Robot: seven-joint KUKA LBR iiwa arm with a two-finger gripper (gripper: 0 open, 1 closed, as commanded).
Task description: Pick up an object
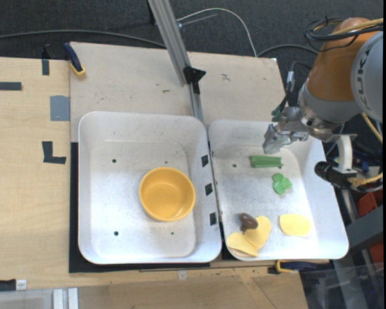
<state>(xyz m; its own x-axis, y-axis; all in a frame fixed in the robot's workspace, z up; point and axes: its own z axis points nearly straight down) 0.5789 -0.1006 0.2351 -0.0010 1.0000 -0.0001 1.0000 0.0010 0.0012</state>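
Observation:
My gripper [273, 144] hangs over the far part of the right bin [321, 201], just above and behind a flat green bar [266, 162]. Nothing shows between its fingers. A small green lump [282, 185] lies a little nearer than the bar. Along the bin's near side lie a brown piece [248, 221], a yellow heart-shaped piece [258, 232], a yellow wedge [240, 245] and a yellow slice [295, 224]. A yellow bowl [166, 193] sits upright in the left bin [96, 172].
A slanted metal pole [174, 37] crosses the bench above the divide between the bins. Cables [344, 172] and dark hardware hang at the right bin's outer edge. A blue and yellow clamp [74, 59] lies at the bench's far left.

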